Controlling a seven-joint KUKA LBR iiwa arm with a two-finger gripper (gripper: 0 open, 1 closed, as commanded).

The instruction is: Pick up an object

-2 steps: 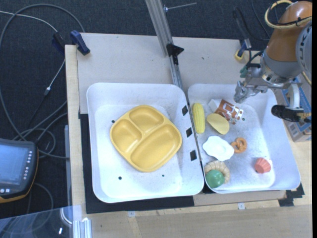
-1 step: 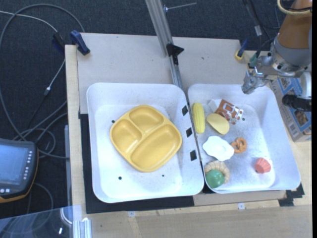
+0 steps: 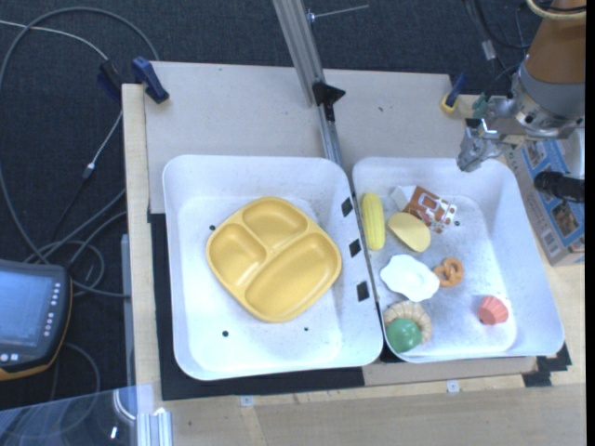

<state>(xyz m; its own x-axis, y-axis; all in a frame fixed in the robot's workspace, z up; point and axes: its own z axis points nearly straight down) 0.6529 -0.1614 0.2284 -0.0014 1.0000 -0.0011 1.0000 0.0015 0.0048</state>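
Down at the front of the right bin (image 3: 530,249) sits a green and tan toy (image 3: 405,325), with a red toy (image 3: 493,309) near it. Behind them lie a white piece (image 3: 409,276) and a small pretzel (image 3: 449,270). Farther back are a yellow corn cob (image 3: 373,220), a yellow slice (image 3: 409,231) and a brown and white snack (image 3: 430,207). A big yellow plate (image 3: 273,258) with three parts fills the left bin (image 3: 186,249). The gripper (image 3: 474,152) hangs over the right bin's back corner, touching no toy. I cannot tell if it is spread or pressed together.
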